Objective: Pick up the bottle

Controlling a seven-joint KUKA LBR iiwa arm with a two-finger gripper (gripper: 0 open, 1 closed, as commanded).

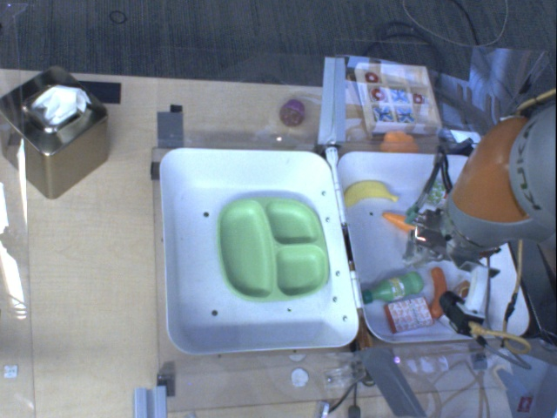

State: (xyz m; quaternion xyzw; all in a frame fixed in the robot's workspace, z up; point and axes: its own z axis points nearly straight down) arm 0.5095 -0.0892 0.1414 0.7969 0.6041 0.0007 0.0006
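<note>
Wooden bench, two white bins: the bottle [393,287] lies on its side at the right bin's [376,233] near edge, untouched. Gripper [424,236] hangs just beyond it, grip impossible to judge; the whole pick remains.

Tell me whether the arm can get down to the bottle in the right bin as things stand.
Probably yes. The bottle lies on its side with its top face uncovered; the gripper hangs just above and behind it. The red box beside it may crowd the grasp.
</note>
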